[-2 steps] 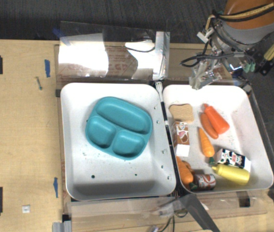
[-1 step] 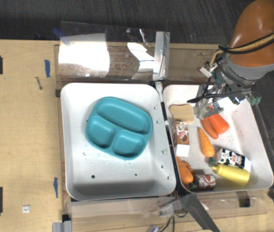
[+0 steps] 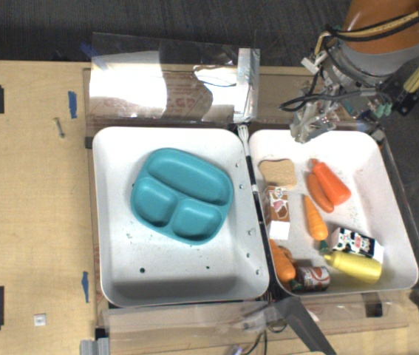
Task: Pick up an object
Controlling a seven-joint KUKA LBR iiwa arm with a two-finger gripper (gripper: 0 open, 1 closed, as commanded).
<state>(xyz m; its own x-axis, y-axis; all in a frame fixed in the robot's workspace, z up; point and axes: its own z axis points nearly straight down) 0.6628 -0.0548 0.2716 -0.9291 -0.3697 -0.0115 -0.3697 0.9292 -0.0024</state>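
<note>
Gripper (image 3: 314, 126): above right bin's (image 3: 397, 205) far rim; finger state cannot be told.
Objects: orange carrots (image 3: 328, 186), yellow bottle (image 3: 353, 265), bread slice (image 3: 278, 171) in right bin.
Left bin (image 3: 113, 198): teal divided tray (image 3: 182, 194).
Labels: none legible.

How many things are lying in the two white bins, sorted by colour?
Teal: 1, the divided tray in the left bin.
Orange: 4, the pieces in the right bin.
Yellow: 1, the bottle.
Tan: 1, the bread slice.
Black and white: 1, the carton.
Brown and white: 1, the packet.
Red and white: 1, the can.
Total: 10.
</note>
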